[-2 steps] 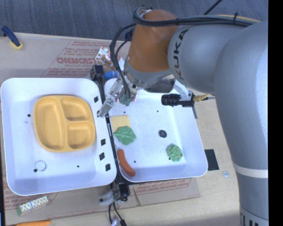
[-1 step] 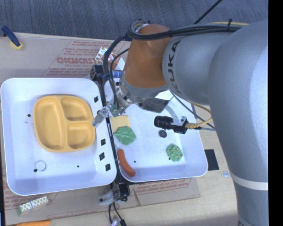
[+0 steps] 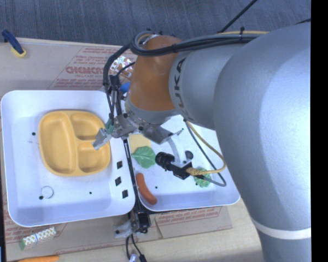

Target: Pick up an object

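Observation:
A yellow divided plate point(image 3: 68, 141) lies in the left bin point(image 3: 16, 108). My gripper point(image 3: 103, 138) hangs over the plate's right rim, close to the wall between the two bins, with nothing visibly in it. In the right bin point(image 3: 218, 198) a green leaf-shaped piece point(image 3: 144, 155) lies just right of the gripper, and an orange-red sausage-shaped piece point(image 3: 146, 190) sits near the front left corner. A small green item point(image 3: 203, 182) peeks out from under the arm. The arm hides most of the right bin.
A small clear ring point(image 3: 46, 191) rests in the left bin's front left. A speckled, many-coloured object point(image 3: 120, 66) shows behind the wrist. Off the bins are a blue and yellow clamp point(image 3: 13, 42) and a patterned packet point(image 3: 38, 237).

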Action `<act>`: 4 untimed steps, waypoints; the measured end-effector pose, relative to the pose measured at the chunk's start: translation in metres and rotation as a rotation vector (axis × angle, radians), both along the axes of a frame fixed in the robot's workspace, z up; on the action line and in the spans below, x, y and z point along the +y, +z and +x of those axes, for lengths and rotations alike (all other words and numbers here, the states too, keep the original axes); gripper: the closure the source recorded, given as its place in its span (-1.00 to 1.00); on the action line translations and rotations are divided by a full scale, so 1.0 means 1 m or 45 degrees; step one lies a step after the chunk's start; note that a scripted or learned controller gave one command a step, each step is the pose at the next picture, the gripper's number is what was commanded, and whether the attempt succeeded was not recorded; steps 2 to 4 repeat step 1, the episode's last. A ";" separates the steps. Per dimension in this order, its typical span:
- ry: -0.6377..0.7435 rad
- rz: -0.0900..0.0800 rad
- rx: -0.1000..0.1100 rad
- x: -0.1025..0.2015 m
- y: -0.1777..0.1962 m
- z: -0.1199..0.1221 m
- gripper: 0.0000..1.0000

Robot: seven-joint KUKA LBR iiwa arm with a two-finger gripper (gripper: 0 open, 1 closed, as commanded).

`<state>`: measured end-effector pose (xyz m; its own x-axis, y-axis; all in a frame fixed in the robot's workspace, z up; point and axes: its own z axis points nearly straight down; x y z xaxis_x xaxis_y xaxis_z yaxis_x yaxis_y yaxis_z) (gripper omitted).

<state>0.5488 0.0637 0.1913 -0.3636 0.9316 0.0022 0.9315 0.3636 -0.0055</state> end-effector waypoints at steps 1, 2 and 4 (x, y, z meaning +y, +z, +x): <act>0.033 -0.002 0.001 0.033 -0.061 0.024 -1.00; 0.033 -0.002 0.001 0.033 -0.061 0.024 -1.00; 0.033 -0.002 0.001 0.033 -0.061 0.024 -1.00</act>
